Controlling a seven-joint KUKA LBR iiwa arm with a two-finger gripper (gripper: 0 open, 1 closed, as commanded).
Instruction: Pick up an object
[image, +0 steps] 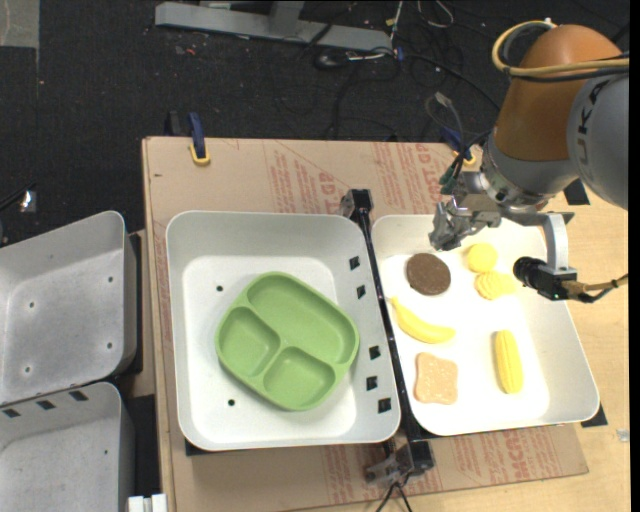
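Approach is the step we judge to be in hand: the two-finger gripper (447, 236) hangs over the back of the right-hand shallow white bin (575, 345), just behind the flat round brown patty (428, 273). Next it must centre over one item and descend. Whether the gripper is apart or together we cannot tell, since the wrist hides it.

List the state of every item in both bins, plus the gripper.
Green divided tray: flat in the left bin, compartments bare.
Brown patty: flat, right bin.
Banana: lying, right bin.
Toast slice: flat.
Corn cob: lying.
Two yellow pieces: beside the patty.
Gripper: over the right bin's far edge, holding nothing visible.
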